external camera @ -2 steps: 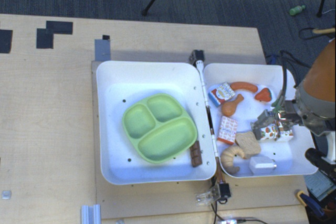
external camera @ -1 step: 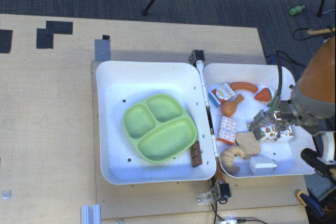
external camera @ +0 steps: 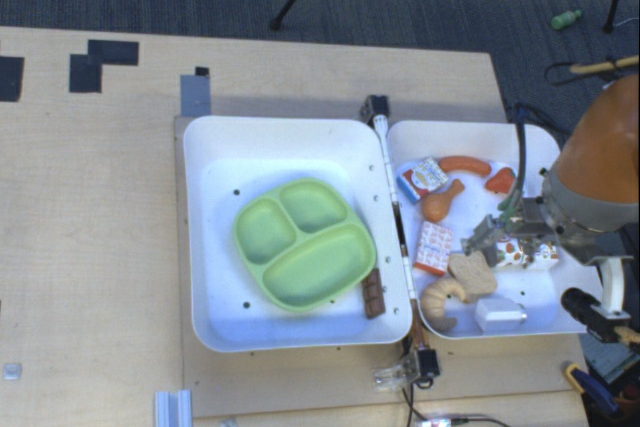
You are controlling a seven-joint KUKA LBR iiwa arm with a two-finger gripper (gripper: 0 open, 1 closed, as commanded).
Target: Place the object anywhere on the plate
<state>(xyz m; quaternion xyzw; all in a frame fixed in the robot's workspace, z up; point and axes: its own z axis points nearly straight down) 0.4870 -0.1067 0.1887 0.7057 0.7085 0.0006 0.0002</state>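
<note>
A green three-compartment plate (external camera: 303, 243) lies in the left bin (external camera: 215, 165), with nothing on it. My gripper (external camera: 497, 237) hangs low over the right bin (external camera: 540, 143), just above the upper right edge of a tan bread slice (external camera: 472, 274). Toy foods crowd that bin around it: a chicken drumstick (external camera: 441, 200), an orange sausage (external camera: 464, 165), a red-and-white packet (external camera: 433, 248), a croissant (external camera: 442, 296) and a white block (external camera: 500, 317). A patterned red-and-white item (external camera: 530, 256) lies partly under the wrist.
A brown bar (external camera: 373, 294) lies in the left bin against the plate's lower right rim. A blue-and-white carton (external camera: 420, 178) and a red piece (external camera: 500, 181) sit at the back of the right bin. The arm's orange band (external camera: 608, 147) overhangs that bin's right side.
</note>
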